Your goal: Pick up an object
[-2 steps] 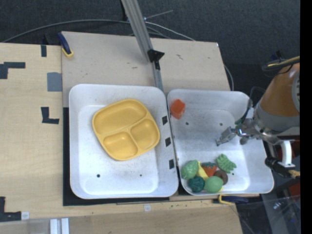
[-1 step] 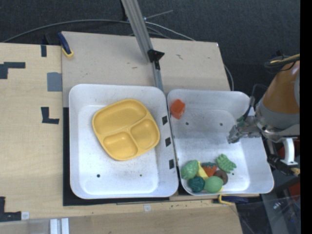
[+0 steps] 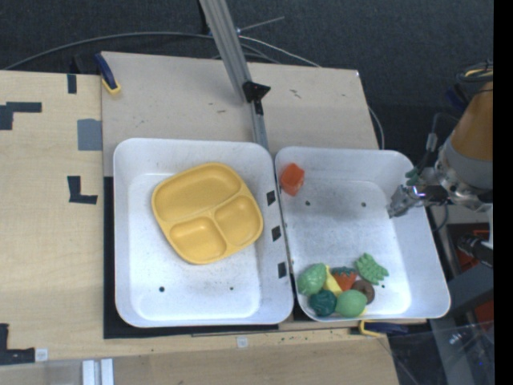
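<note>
Orange block (image 3: 292, 178) well apart from jaws

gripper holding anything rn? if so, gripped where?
Nothing held. The gripper sits over the right bin's right wall, nothing between its jaws; orange block and toy pile lie apart.

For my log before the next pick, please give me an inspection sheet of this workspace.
Surface: wooden bench, two white bins, left and right.
Job's things: orange block at right bin's far left corner; toy pile at its near edge.
Clutter: yellow tray in left bin.
Grippers: gripper over right bin's right rim, holding nothing visible.
Cables: black cables behind bench.
Surroundings: dark floor, metal pole.
</note>
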`<state>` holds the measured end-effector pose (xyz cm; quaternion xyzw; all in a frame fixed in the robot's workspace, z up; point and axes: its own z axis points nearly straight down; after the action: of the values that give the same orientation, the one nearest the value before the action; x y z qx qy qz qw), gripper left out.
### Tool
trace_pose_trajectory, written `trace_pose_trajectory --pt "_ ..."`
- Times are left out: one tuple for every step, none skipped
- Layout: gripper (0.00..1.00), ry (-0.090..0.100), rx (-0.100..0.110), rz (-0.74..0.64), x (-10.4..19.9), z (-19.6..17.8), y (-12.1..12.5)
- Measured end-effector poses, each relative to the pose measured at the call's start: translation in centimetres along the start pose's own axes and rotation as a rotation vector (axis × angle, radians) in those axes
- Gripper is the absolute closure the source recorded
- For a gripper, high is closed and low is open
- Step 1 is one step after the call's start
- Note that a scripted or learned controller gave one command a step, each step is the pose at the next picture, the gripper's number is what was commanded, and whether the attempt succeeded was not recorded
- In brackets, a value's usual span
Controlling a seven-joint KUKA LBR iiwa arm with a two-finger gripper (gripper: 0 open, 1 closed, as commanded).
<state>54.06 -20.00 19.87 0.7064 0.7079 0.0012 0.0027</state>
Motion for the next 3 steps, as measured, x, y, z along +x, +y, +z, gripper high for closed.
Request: trace_pose_trajectory --pt "1.00 0.002 0.004 0.000 0.0 -1.7 0.1" --pt "1.00 0.004 0.007 -0.005 5.8 -1.0 1.9" --pt "1.00 0.005 0.006 -0.007 12.0 -1.6 3.9"
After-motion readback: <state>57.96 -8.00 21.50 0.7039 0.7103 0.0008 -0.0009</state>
